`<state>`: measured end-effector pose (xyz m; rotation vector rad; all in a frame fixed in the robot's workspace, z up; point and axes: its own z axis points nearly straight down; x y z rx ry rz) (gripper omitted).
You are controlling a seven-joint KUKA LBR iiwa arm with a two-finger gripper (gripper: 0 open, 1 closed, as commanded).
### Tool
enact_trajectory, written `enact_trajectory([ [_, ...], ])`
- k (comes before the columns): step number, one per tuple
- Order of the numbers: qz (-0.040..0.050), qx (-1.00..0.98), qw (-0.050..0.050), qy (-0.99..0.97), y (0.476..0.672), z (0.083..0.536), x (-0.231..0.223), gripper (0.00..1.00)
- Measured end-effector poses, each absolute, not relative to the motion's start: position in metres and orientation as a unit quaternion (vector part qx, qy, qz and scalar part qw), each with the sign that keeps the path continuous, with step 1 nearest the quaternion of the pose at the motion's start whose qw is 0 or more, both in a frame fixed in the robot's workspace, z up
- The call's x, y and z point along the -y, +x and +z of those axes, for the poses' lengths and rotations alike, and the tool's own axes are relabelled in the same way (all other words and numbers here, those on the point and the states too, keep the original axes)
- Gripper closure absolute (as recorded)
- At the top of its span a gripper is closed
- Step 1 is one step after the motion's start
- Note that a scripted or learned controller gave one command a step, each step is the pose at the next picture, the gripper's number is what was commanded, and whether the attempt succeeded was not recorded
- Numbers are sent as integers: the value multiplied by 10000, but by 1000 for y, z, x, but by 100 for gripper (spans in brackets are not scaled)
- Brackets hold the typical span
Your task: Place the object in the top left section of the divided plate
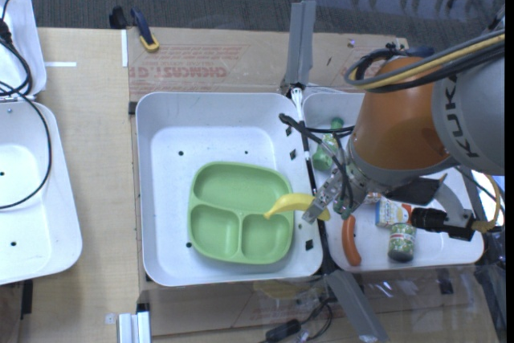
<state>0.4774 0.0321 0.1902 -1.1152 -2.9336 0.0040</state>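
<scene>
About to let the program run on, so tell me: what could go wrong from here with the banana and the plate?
1. The banana sits at the hand with its free end over the right rim of the divided plate; released here, it may land in the wrong section or off the plate.
2. The hand hovers over the wall between the bins; lowering here may hit it.

Plate (233, 213) lies in my left bin (161, 173), toward its front. Banana (291, 205) sits over the plate's right rim, at my gripper (325, 201). Right bin (462, 253) holds a sausage (350, 241), jar (401, 242) and carton (391, 213).
</scene>
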Motion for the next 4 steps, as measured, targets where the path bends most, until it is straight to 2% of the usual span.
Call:
enact_trajectory([
  [1, 8, 9418, 3, -3361, 495, 190, -40, 100],
  [2, 7, 9602, 10, -2792, 478, 190, -19, 100],
  [3, 6, 9603, 9, -2791, 478, 191, -19, 0],
  [4, 6, 9603, 9, -2791, 478, 191, -19, 0],
])
